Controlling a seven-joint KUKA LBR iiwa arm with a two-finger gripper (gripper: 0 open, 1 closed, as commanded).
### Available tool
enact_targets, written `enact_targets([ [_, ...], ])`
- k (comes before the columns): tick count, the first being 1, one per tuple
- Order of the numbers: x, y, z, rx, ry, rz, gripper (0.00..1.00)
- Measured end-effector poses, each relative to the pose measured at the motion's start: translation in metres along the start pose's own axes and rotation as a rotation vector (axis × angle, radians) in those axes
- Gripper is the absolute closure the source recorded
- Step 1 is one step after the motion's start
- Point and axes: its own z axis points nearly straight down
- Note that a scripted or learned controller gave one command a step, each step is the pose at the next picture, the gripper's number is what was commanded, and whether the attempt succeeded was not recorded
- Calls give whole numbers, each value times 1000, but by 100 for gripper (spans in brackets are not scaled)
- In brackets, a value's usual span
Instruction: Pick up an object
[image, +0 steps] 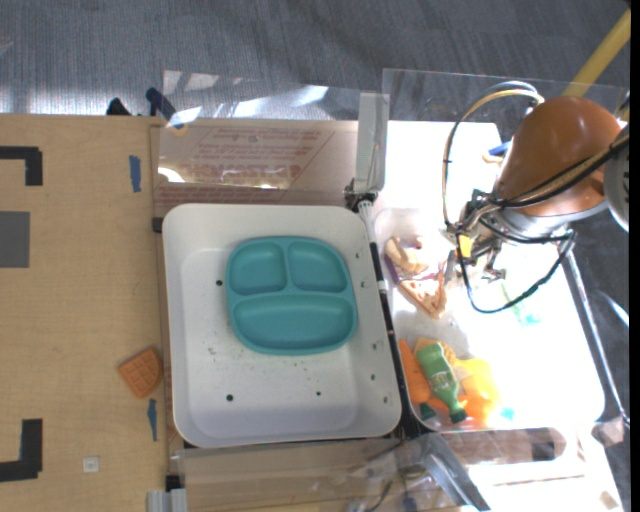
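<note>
Gripper (478, 250), finger state I cannot tell, hangs over right white bin (560, 330) near tan wedge-shaped toy (430, 293); bin's right half lies open

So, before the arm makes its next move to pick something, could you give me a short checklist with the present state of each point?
1. Objects available in the right white bin: ok, a green bottle lies on orange pieces, and tan pieces lie near the divider.
2. Gripper above the right bin: ok.
3. Object between the gripper's fingers: cannot tell.
4. Gripper directly over a target: not ok, it hangs beside the tan pieces.
5. Teal divided plate lies apart, in the left white bin: ok.
</note>
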Motion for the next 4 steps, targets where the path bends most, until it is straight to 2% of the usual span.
enact_targets([
  [1,-47,0,-122,-23,9,-16,100],
  [2,-137,6,-161,-32,9,52,100],
  [3,-79,-20,-188,-31,12,-22,100],
  [4,-114,45,-175,-36,17,234,100],
])
